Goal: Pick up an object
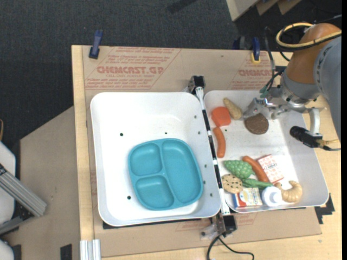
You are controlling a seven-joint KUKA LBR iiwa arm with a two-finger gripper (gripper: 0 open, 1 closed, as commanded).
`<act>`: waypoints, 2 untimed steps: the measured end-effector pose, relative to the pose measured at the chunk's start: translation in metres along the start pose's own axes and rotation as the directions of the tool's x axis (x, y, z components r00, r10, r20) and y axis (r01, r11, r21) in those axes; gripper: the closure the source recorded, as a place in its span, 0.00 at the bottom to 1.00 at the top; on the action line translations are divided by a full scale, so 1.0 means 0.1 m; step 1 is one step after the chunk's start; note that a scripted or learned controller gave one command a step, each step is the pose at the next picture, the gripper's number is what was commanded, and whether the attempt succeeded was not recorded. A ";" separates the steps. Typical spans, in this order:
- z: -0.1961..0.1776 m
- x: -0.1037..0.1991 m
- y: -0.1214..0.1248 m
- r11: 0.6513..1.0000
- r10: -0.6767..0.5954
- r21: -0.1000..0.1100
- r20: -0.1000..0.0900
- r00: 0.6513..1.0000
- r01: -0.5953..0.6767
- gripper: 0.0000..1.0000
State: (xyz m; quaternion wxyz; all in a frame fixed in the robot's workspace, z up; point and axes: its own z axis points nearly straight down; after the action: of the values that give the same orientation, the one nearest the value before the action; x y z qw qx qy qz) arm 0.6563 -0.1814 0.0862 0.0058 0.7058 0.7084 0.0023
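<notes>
Claw (259, 111), jaw state hidden from above, hangs over the brown disc (257, 124) in the right bin (303, 167), potato (233, 109) just beside; best drop straight down, centred on the disc, clear of the potato

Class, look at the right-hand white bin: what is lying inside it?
In the right bin: a brown disc beneath the pincer, an orange piece, sausage, carrot, cookie, croissant and small packets. Anything beneath the pile is hidden.
</notes>
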 end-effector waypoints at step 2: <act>0.02 -0.09 0.07 1.000 0.003 0.010 -0.001 1.000 -0.003 0.00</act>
State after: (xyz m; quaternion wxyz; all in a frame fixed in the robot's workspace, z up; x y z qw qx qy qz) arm 0.6632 -0.1904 0.0848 0.0020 0.7068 0.7074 -0.0008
